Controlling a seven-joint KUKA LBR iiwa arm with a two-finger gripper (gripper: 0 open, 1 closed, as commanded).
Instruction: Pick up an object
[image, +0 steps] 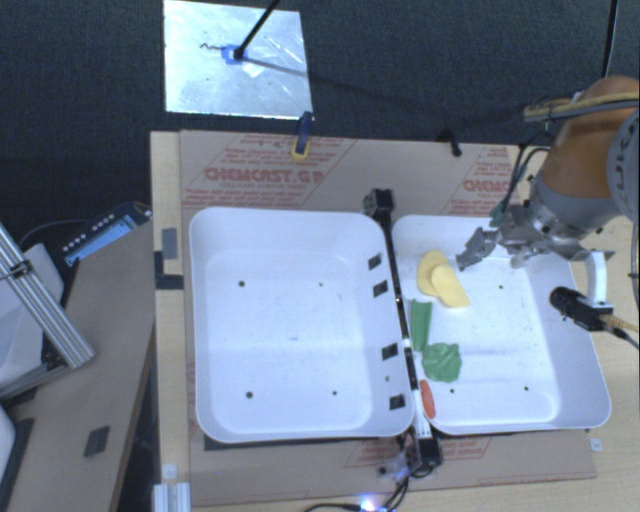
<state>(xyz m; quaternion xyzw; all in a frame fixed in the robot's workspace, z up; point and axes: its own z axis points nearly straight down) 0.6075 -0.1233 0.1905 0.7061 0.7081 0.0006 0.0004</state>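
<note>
From the one camera above the bench, we look down on two shallow white bins set side by side on a brown board printed with red lettering (265, 172). The left bin (290, 325) and the right bin (520, 370) meet along a dark strip of clips (400, 330) that runs down the middle.

In the right bin we see a yellow object (443, 279), pale and rounded, lying near the bin's left wall toward its far side. Just below it a narrow green strip (420, 322) lies along that wall, and below that a crumpled green piece (443, 361) sits close to the strip's lower end. A small orange-red piece (428, 398) rests at the bin's near left corner, against the dividing strip.

The arm (590, 150) comes in from the right, its orange band high at the frame's edge and its grey wrist below. The gripper (477, 249) hangs over the far part of the right bin, just to the right of the yellow object and slightly above it in the frame. We cannot tell how far the claw is parted, and we see nothing between its tips. A black fitting (578, 305) with a white bracket sits over the bin's right side.

Beyond the board, a shiny metal sheet (238, 58) lies on the dark floor.
</note>
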